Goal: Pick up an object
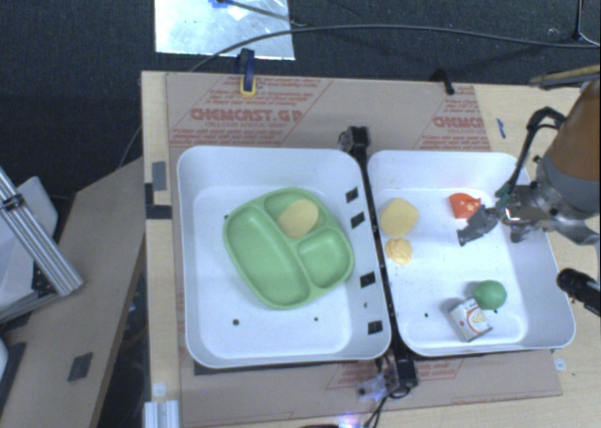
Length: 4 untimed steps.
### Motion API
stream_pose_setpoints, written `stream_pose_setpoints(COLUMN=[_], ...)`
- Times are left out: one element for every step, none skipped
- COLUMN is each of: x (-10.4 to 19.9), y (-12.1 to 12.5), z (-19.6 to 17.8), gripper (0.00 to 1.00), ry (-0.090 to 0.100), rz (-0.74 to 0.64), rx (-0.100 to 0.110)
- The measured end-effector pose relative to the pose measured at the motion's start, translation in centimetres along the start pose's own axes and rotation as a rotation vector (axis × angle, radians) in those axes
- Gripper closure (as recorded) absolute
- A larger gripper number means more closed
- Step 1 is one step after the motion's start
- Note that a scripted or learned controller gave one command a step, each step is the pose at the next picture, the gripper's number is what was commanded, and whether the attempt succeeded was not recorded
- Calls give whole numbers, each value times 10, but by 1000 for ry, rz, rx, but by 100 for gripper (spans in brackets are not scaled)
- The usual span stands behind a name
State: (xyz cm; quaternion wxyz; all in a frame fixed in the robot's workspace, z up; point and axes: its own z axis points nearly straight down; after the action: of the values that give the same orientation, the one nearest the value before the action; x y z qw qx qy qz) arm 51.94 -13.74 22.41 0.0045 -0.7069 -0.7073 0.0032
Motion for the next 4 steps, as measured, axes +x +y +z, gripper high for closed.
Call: stream_pose_setpoints(x=[0,11,19,19], y=[3,0,-6,-5], z=[-6,46,95,142], gripper=[0,0,0,0], ry=[-2,-1,-1,-1], rz=[-3,-1,0,1], rx=[-13,-9,-8,-10])
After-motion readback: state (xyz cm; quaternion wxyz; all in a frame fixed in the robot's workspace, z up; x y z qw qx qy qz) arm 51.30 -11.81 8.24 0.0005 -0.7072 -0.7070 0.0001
